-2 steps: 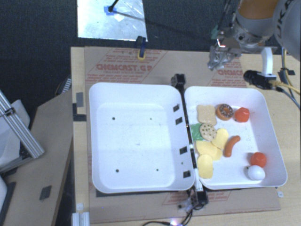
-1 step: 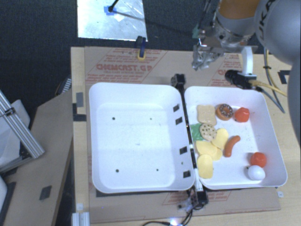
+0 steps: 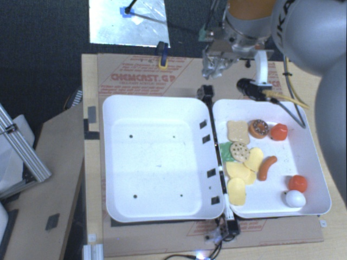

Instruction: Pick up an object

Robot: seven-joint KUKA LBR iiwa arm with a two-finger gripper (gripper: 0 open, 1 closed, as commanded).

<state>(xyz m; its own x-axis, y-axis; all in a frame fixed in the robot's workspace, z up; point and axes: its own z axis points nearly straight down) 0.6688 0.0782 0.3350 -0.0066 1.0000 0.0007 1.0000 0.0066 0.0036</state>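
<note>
The right bin [image 3: 309,145] holds several toy foods: a tan bread slice [image 3: 237,130], a chocolate donut [image 3: 259,128], a red tomato [image 3: 278,131], a speckled cookie [image 3: 238,151], yellow pieces [image 3: 238,172], a brown sausage [image 3: 267,167], an orange-red ball [image 3: 297,183] and a white egg [image 3: 295,199]. My gripper [image 3: 213,69] hangs high above the bench behind the bins, near the seam between them, with nothing visible between its fingers. It is well away from all the food.
The left bin [image 3: 157,156] lies beside the right one, joined by black clips [image 3: 209,140] along the seam. A yellow and blue clamp [image 3: 162,56] sits at the cardboard's back edge. A shiny metal sheet [image 3: 129,15] lies behind. Cables [image 3: 287,99] trail over the right bin's back corner.
</note>
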